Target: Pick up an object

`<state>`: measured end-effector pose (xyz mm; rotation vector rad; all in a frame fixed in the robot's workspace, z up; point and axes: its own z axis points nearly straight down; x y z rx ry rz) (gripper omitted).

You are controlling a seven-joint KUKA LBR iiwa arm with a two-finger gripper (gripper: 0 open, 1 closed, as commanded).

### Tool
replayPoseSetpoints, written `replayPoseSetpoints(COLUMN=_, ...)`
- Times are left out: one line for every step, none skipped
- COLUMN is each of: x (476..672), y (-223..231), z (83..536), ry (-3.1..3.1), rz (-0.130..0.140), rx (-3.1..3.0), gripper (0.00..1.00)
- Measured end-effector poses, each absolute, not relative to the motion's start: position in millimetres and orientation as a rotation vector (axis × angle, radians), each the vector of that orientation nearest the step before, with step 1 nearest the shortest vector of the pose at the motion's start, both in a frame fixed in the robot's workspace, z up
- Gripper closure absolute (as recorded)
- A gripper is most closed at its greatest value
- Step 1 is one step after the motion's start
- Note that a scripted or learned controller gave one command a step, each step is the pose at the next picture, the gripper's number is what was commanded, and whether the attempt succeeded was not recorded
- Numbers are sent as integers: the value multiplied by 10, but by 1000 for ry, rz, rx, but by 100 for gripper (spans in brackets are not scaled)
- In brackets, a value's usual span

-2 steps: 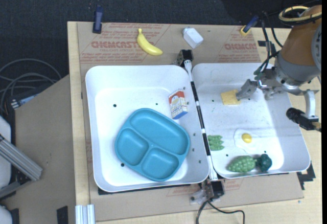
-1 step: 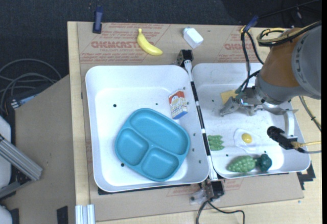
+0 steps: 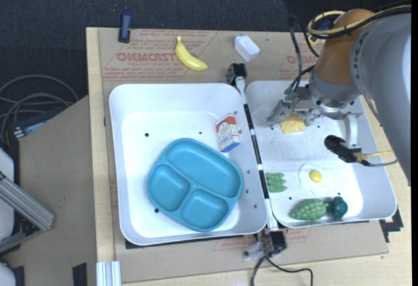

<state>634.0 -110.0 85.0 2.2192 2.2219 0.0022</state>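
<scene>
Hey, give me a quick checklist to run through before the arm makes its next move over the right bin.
1. Hand over a target: ok, it sits right above the yellow piece in the right bin.
2. Yellow piece actually held: cannot tell.
3. Room around the yellow piece: ok, the toy egg and pea pod lie well apart from it.
4. Green bunch out of the way: ok, it lies by the bin's front edge.
5. Blue plate and carton out of the way: ok, both are in the left bin.
</scene>
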Motion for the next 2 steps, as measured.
replayPoseSetpoints(x=6362, y=-1117, z=985, ry=2216, rz=6, rx=2212, gripper=100)
replayPoseSetpoints(x=6112, y=-956, z=1204, ry=2223, rz=-1, rx=2222, gripper=100)
